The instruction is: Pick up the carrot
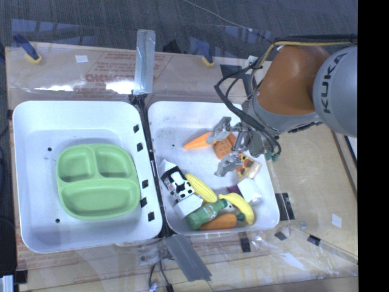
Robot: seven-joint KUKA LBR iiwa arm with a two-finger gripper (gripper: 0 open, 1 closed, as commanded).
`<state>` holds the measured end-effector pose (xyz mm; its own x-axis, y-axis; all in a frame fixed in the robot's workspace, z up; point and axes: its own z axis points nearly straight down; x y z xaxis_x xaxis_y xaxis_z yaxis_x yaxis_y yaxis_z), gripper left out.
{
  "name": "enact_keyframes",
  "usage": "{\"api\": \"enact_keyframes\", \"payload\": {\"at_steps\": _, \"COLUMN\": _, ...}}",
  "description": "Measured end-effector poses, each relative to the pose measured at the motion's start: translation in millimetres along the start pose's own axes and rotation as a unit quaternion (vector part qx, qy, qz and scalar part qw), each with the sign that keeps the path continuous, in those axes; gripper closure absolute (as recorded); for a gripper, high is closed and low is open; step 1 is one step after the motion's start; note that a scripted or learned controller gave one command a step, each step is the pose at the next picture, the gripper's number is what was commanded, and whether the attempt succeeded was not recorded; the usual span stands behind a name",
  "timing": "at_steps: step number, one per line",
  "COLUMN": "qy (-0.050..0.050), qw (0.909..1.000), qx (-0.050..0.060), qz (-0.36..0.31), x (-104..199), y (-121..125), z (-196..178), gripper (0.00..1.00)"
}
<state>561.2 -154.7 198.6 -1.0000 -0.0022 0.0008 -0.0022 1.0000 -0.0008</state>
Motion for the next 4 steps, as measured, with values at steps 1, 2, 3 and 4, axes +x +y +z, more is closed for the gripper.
{"api": "enact_keyframes", "payload": {"at_steps": 1, "qy": 0.0, "qw": 0.9991, "qx": -0.001, "qz": -0.042, "x": -36, "y": -33, "z": 108, "gripper": 0.0}}
{"api": "enact_keyframes", "payload": {"at_steps": 2, "qy": -0.003, "qw": 0.9989, "qx": 0.0, "qz": -0.047, "x": -38, "y": -30, "z": 95, "gripper": 1.0}}
{"api": "enact_keyframes", "payload": {"at_steps": 3, "qy": -0.003, "qw": 0.9898, "qx": 0.0, "qz": 0.142, "x": -56, "y": -56, "z": 98, "gripper": 1.0}}
{"api": "enact_keyframes", "payload": {"at_steps": 4, "qy": -0.002, "qw": 0.9899, "qx": 0.0, "qz": 0.142, "x": -56, "y": -55, "z": 98, "gripper": 0.0}}
